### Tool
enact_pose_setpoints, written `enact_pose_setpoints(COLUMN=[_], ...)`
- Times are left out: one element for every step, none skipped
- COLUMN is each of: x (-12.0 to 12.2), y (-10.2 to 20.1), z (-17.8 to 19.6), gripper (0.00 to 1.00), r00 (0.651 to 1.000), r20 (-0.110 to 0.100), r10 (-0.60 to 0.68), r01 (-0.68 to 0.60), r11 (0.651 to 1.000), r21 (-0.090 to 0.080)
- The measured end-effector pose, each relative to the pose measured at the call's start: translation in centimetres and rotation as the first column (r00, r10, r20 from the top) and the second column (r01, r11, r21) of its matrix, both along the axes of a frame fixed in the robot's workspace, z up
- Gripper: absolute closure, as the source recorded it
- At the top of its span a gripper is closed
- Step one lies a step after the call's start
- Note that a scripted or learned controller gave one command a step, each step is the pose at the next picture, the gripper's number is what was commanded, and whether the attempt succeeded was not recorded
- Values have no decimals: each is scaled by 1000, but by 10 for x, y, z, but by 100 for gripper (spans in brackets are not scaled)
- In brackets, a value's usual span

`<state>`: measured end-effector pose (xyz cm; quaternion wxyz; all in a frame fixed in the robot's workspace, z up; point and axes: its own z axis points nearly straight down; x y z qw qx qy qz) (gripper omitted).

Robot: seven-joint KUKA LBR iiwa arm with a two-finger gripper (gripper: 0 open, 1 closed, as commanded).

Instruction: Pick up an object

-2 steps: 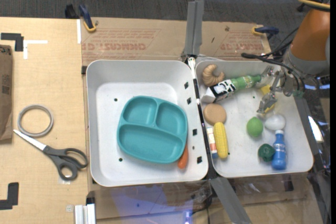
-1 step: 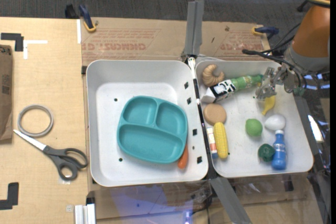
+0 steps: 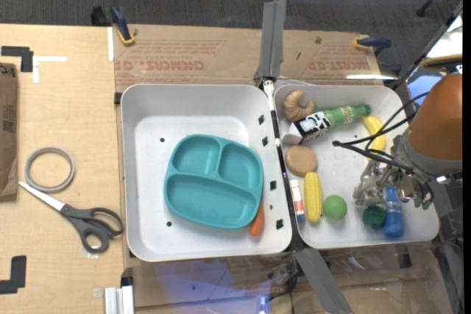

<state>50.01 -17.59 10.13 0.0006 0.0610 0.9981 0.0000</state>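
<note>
My gripper (image 3: 374, 187) reaches down into the right bin (image 3: 346, 237) near its right front corner. Directly beneath it lie a dark green object (image 3: 374, 216) and a blue object (image 3: 394, 221). To the left of these lie a green ball (image 3: 335, 207) and a yellow corn cob (image 3: 313, 196). A brown egg-shaped item (image 3: 300, 159) is further back. A green bottle (image 3: 337, 117), a yellow banana (image 3: 374, 129) and a tan pastry (image 3: 296, 105) rest at the back of this bin. I see nothing lifted by the gripper.
The left bin (image 3: 147, 158) holds a teal divided plate (image 3: 215, 182) and an orange carrot (image 3: 256, 220) at its right edge. A red-and-white tube (image 3: 296, 199) lies along the right bin's left wall. Scissors (image 3: 77, 215) and a tape roll (image 3: 49, 168) lie on the bench at the left.
</note>
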Motion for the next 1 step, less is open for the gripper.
enact_pose_setpoints(x=[0], y=[0], z=[0], gripper=[0], r00=[1000], r20=[1], r10=[1], r01=[-1], r11=[1000], r21=[0])
